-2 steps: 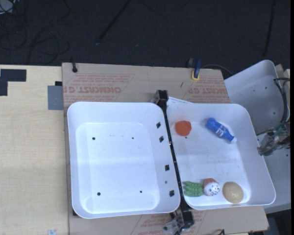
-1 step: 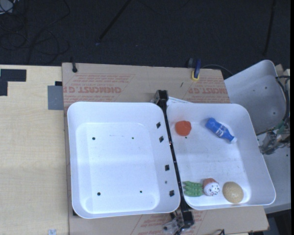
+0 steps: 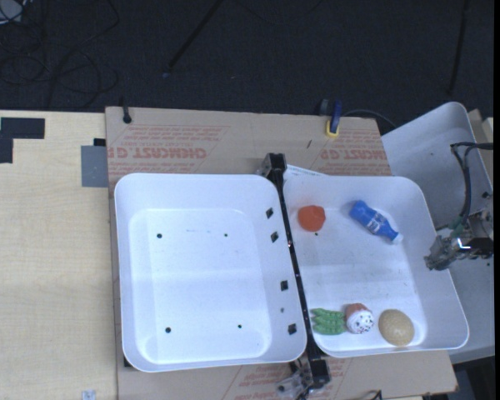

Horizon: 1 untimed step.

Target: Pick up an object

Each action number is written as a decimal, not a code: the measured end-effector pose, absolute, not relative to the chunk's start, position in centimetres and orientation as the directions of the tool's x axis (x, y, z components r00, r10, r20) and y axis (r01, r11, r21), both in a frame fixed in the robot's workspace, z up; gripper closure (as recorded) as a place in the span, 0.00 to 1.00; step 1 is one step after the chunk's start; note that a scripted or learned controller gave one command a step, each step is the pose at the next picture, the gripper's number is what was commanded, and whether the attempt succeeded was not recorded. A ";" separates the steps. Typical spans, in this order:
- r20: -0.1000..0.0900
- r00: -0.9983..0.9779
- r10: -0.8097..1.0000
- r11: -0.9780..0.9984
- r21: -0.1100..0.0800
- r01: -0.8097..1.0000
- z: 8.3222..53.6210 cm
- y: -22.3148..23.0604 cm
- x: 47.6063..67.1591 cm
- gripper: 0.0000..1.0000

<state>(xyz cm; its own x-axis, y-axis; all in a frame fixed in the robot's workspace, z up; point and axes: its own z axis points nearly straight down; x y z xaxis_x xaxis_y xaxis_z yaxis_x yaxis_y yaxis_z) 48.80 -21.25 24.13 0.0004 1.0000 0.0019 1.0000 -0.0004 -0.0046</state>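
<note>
I see the pincer [image 3: 440,255] at the right rim of the right bin [image 3: 437,294], just outside its wall, about level with the bin's middle. It is small and dark here; I cannot tell whether it is spread or pressed together. Nothing visible between its tips.

Right bin contents, all placed relative to that bin:
- orange ball [image 3: 312,217], far left part, near the divider [image 3: 287,248].
- blue bottle [image 3: 373,221], far part, right of centre, lying tilted.
- green toy [image 3: 327,321], near edge, left side.
- white ball with red dots [image 3: 359,318], near edge, touching or just beside the green toy.
- tan egg-shaped piece [image 3: 396,327], near edge, just right of the white ball.

All five lie on the bin floor, well apart from the pincer.

Left bin [image 3: 142,215] sits just beside the right bin, sharing the divider. Both rest on cardboard [image 3: 192,144] on the desk [image 3: 42,273].
</note>
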 end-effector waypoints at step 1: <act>0.002 0.000 1.000 0.000 -0.005 1.000 25.2 -21.3 48.8 1.00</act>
<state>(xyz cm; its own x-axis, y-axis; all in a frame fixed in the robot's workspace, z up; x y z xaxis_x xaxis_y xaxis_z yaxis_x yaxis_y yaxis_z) 48.79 -21.31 25.25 -0.0004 1.0000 0.0016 1.0000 0.0004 -0.0047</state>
